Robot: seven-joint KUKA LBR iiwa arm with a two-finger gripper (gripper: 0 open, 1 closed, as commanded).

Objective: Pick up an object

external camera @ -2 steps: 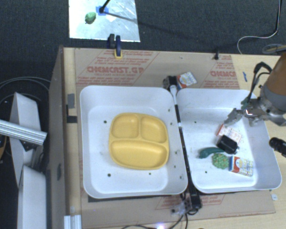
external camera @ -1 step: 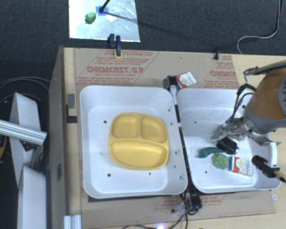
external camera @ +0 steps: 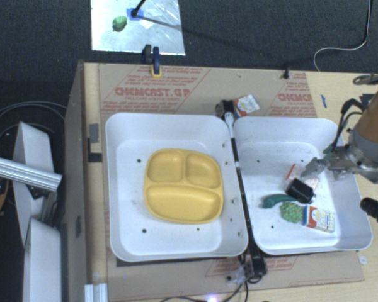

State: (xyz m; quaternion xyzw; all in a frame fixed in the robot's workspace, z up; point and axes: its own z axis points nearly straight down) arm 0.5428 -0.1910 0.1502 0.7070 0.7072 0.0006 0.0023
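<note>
Toward the near right of the right bin [external camera: 264, 145] lies a small cluster of objects. A dark teal, curved piece [external camera: 276, 200] rests on the bin floor; just beside it, to its right, sits a green lump with a knobbly, netted surface [external camera: 292, 212]. Touching that lump on its right is a flat printed carton [external camera: 320, 219], white with red and yellow markings. Slightly farther back lies a small black block [external camera: 300, 190], tilted, and behind it a white packet with red print [external camera: 300, 173].

At the black block's far right hangs the gripper [external camera: 316, 167], pale grey metal, reaching in from the right on the grey arm [external camera: 372, 131]. Whether its fingers are parted or closed cannot be told from this angle; no object is seen between them.

Left of this, the left bin [external camera: 123, 168], a shallow white plastic tray with rounded corners, holds a smooth yellow divided plate [external camera: 184, 185] with three compartments. Both bins sit on a brown cardboard sheet [external camera: 176, 87] bearing red lettering. A small printed packet [external camera: 246, 105] lies on the cardboard beyond the bins' far edge.
</note>
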